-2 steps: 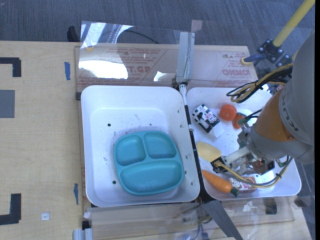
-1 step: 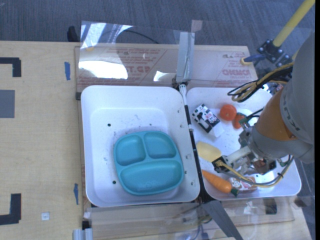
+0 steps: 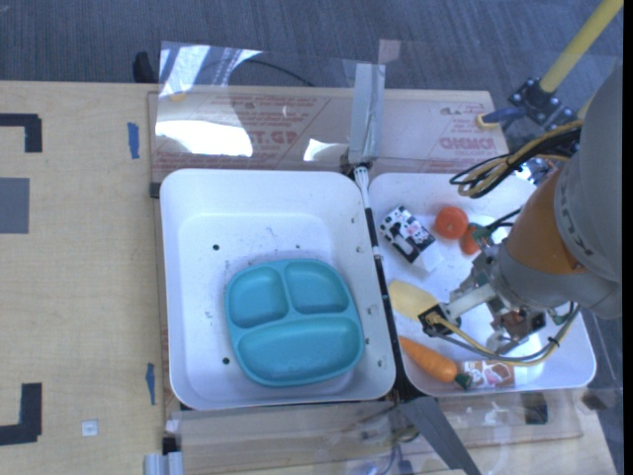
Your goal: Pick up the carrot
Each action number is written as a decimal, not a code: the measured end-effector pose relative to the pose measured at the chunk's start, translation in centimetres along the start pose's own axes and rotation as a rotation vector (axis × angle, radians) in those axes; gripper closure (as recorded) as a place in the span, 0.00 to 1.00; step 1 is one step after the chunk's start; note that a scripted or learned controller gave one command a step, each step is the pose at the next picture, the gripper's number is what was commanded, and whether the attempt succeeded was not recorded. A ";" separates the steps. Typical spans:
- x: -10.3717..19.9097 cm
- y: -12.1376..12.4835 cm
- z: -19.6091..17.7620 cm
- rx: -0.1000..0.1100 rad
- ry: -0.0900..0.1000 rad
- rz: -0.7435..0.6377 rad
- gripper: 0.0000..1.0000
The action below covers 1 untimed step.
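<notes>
The carrot (image 3: 429,358), orange with a green end, lies flat near the front edge of the right bin (image 3: 579,359), pointing from upper left to lower right. My gripper (image 3: 507,326) hangs low over the middle of that bin, to the right of the carrot and slightly behind it, apart from it. The wrist and its cables hide the gripper's tip.
In the right bin are also a pale yellow piece (image 3: 409,294), a black-and-white object (image 3: 406,234), a red-orange tomato (image 3: 452,222) and a printed packet (image 3: 490,372) beside the carrot's green end. A teal divided plate (image 3: 294,321) sits in the left bin (image 3: 188,265).
</notes>
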<state>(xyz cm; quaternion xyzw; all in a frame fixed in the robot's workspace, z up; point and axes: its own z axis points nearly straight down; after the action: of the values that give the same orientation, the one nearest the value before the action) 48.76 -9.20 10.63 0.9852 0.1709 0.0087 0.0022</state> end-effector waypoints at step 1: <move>1.7 6.2 -0.9 0.010 -0.024 0.088 0.00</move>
<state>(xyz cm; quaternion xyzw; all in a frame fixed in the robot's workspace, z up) 52.47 -14.40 11.62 0.9918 0.1274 -0.0039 -0.0011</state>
